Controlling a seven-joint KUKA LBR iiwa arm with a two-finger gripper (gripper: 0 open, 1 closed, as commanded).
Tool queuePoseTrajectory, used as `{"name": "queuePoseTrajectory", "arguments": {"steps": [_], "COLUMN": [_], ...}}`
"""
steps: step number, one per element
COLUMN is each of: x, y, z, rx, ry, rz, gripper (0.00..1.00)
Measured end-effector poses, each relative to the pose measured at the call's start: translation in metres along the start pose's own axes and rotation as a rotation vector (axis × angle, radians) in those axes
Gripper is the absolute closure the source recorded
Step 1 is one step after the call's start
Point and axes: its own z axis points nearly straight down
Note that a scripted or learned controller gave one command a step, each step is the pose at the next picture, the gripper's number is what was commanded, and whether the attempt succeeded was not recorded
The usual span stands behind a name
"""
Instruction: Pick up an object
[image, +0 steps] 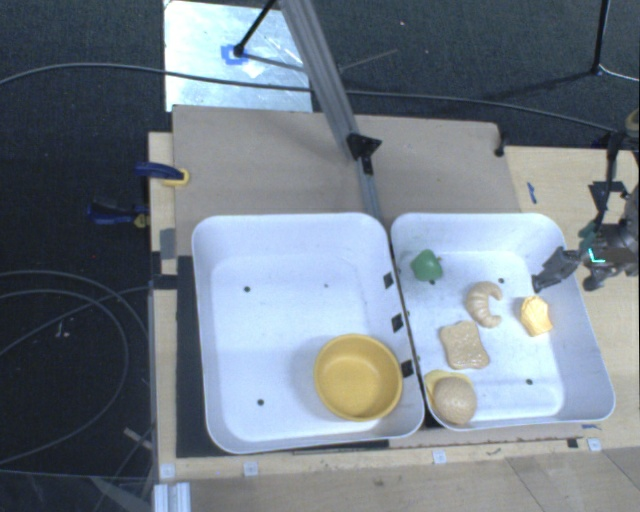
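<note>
Camera view has the yellow wedge (536, 316) lying near the right bin's (500, 228) right edge, beside a croissant (486, 302), untouched. Just outside that edge hovers the gripper (568, 266); its jaws are spread and hold nothing. By my judgement nothing is picked yet: descent, closing and lifting remain.

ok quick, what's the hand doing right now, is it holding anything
Hand: over the right bin's right edge; nothing visibly held, and whether it is open or closed cannot be told.
</note>
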Motion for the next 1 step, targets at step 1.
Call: {"name": "queuePoseTrajectory", "arguments": {"steps": [1], "x": [0.0000], "y": [0.0001], "z": [-0.0002], "rx": [0.000], "ry": [0.000], "rz": [0.000], "gripper": [0.00]}}
